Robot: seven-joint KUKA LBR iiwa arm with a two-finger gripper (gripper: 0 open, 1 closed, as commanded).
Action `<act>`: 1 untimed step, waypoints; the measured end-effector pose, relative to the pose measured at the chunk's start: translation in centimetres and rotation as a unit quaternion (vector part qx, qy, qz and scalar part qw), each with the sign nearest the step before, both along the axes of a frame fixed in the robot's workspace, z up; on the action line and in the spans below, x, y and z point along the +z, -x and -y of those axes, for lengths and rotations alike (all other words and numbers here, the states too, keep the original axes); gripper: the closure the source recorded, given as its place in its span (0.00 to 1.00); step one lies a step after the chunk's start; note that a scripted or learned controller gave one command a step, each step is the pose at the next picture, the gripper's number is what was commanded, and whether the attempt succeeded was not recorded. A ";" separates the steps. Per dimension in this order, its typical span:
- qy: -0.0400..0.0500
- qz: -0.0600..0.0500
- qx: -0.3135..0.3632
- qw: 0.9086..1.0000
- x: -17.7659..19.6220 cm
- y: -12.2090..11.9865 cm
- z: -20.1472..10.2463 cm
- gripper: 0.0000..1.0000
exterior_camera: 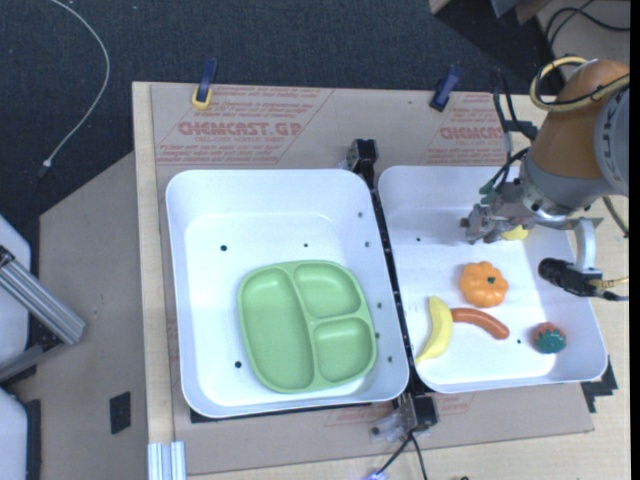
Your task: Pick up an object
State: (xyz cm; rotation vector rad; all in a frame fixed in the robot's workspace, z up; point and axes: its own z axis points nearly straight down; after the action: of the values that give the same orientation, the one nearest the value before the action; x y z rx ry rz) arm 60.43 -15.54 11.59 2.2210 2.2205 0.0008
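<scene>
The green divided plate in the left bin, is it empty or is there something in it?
Empty. The green divided plate lies flat in the left bin, and all three of its compartments show bare green.

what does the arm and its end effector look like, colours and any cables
The arm has a rounded orange band above a grey, cylindrical wrist section. A yellow cable loops over the orange part, with dark cables running alongside it. The end effector is a small grey-metal assembly. A black cylindrical part with thin wires sticks out lower down beside the wrist.
</scene>
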 end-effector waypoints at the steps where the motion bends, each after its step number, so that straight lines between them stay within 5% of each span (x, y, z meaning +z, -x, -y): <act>1: 0.001 0.003 0.001 1.000 5.6 -0.7 -0.9 1.00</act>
State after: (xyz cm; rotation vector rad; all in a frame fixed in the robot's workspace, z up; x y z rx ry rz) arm 61.12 -14.65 17.24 2.2149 2.2190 0.0062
